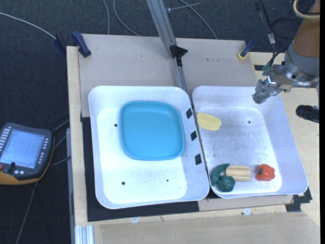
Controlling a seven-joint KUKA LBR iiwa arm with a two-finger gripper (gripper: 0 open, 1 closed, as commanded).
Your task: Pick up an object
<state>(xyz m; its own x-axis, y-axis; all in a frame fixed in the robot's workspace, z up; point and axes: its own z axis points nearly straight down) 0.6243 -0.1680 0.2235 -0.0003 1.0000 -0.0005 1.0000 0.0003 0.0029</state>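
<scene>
I see the gripper [262, 92] at the right bin's [284, 136] two-o'clock corner, its opening indeterminate and nothing visibly held, while the yellow piece [208, 121] at ten o'clock looks light, smooth and best pinched across its narrow width.

Bright even light, soft shadows, slight blur
</scene>
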